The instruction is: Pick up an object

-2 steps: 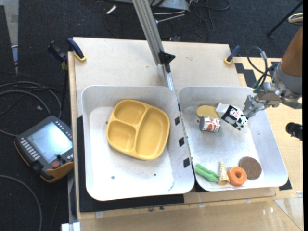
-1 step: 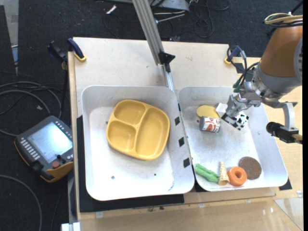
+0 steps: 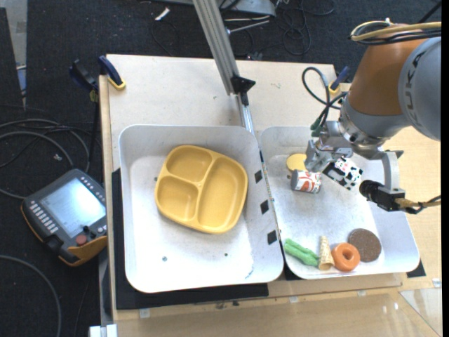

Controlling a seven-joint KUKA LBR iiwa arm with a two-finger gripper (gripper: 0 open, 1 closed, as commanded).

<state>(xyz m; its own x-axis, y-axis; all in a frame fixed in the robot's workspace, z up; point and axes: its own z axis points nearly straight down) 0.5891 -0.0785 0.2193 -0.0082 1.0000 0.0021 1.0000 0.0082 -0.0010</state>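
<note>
Claw point(image 3: 317, 161) low in right bin point(image 3: 393, 255), beside red-white can point(image 3: 306, 182), finger spread unclear, open floor toward near rim.

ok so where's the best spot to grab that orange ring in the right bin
Grip the orange ring across its outer rim, coming straight down from above. It lies flat near the bin's front edge, with the cone touching its left side and the brown disc close on the right, so close along the front-to-back line.
</note>
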